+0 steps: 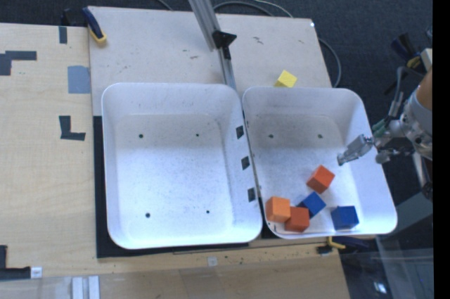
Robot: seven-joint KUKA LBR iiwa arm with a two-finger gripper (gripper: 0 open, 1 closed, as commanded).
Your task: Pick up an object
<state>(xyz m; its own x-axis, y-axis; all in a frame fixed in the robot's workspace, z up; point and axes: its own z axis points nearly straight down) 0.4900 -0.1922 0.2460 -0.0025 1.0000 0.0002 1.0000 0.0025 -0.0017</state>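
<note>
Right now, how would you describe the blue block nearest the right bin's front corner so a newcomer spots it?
Start at the right bin, then go to the cluster of blocks along its near edge. The blue block is the rightmost one, sitting apart from the others. The second blue block is wedged among orange ones.

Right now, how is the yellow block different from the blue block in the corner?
The yellow block lies on the bench outside the bins; the corner blue block sits inside the right bin. The yellow one is alone, while the blue one has other blocks close by. The yellow one looks smaller and is farther from the camera. Both are small cube-like blocks, and neither is in the gripper.
</note>
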